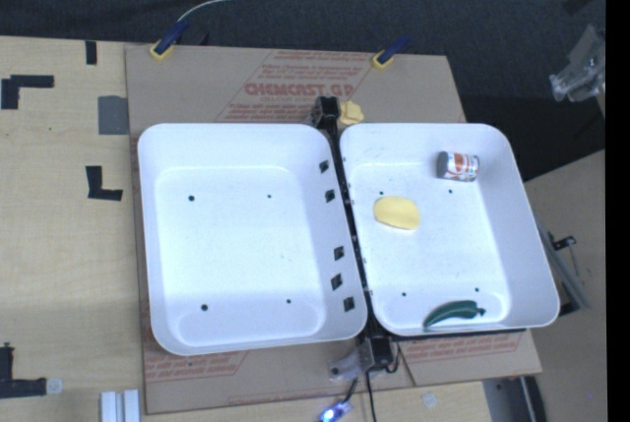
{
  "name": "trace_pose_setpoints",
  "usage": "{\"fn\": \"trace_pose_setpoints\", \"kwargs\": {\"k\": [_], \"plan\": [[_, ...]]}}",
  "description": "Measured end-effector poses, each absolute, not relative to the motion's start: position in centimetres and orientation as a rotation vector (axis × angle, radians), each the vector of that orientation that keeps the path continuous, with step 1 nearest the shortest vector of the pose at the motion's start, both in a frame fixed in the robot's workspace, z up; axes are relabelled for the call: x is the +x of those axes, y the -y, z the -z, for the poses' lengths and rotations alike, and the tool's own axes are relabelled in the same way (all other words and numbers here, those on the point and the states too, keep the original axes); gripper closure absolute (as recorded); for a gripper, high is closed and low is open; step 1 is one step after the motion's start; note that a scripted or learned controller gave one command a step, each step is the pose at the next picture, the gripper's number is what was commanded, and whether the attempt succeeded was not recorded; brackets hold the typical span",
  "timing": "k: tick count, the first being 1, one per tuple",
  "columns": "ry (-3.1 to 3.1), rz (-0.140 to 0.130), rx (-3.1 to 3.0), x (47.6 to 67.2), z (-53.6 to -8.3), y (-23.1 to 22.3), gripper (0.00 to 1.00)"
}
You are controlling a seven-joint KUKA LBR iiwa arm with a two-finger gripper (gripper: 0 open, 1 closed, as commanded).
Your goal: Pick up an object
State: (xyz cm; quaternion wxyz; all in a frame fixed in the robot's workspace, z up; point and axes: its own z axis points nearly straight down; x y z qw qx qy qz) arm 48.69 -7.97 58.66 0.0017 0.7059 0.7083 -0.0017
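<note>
- Right bin [522, 213]: a small can [458, 166] at the far side, a yellow lump [397, 212] mid-left, a green object [454, 314] against the near wall.
- Gripper [579, 76] is off at the far right, well apart from them; its grip I cannot tell.

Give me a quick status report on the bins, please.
Right bin holds small can, yellow piece, green piece. All lie apart, unobstructed. Nothing picked yet.
</note>
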Motion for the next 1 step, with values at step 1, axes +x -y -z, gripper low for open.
{"fn": "trace_pose_setpoints", "kwargs": {"k": [1], "plan": [[-2.223, 0.006, 2.216, 48.68, -58.64, 7.97, 0.0]]}}
